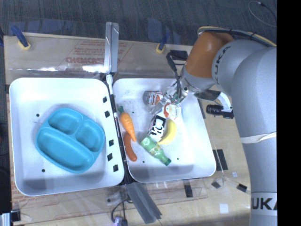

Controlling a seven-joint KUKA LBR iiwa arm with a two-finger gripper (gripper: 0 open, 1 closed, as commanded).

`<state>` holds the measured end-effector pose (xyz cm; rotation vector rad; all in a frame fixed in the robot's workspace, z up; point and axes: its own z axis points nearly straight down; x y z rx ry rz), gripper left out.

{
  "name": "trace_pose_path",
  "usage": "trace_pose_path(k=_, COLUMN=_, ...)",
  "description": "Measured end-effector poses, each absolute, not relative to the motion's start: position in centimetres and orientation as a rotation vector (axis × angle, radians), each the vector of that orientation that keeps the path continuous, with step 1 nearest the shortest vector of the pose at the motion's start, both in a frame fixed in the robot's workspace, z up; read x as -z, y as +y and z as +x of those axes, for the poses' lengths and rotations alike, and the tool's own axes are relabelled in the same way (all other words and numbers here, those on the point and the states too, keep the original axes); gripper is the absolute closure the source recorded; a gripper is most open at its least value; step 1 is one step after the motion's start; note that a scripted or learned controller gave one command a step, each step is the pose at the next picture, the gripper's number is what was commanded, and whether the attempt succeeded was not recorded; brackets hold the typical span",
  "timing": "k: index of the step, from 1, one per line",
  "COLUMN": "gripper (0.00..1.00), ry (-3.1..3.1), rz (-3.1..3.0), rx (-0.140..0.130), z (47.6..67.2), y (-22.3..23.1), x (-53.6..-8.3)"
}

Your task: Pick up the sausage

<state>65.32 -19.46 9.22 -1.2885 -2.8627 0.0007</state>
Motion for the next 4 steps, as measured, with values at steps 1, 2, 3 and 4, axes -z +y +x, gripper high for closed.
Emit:
trace_pose_path(k=1, gripper=1.00, ry=-2.867, rz=-1.283, rx=-0.002, z=65.41, y=-19.46, x=-10.32)
trace_pose_path(k=2, gripper=0.00, ry=-2.868, rz=-1.282, rx=-0.002, z=65.43, y=-19.44, x=-10.32)
trace_pose_path(k=3, gripper=0.00, ry=-2.885, rz=-1.245, rx=0.000, z=65.39, y=-19.91, x=-9.33)
trace_pose_path(k=4, gripper=0.00, ry=-2.884, rz=-1.254, rx=0.000, z=65.41, y=-20.26, x=-9.38)
